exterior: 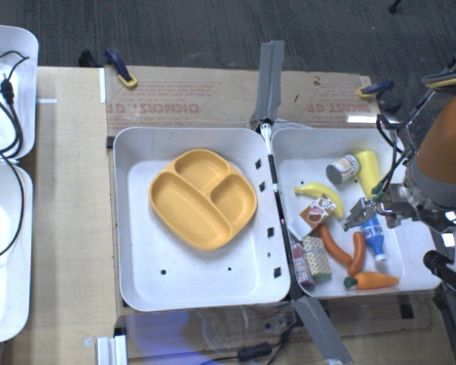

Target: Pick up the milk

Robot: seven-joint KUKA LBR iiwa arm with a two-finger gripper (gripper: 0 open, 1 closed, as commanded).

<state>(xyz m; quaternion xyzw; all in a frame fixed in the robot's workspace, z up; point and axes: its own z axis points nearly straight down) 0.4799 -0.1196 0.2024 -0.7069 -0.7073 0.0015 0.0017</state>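
The robot's hand [362, 213] hovers low in the right bin [289, 166], its finger state impossible to tell, just above the blue-and-white milk bottle [375, 242] lying among toy food; a yellow divided plate [204, 198] fills the left bin [125, 226].

Both bins are white: the left bin [133, 226] holds a mustard-yellow divided plate [203, 197]. In the right bin [289, 154] lie a yellow banana [317, 192], a yellow bottle [368, 169], a brown-and-white carton [318, 212], two red-orange sausages [335, 244], an orange carrot [374, 280] and a blue-and-white bottle [375, 239]. The worktop [72, 196] is pale wood.
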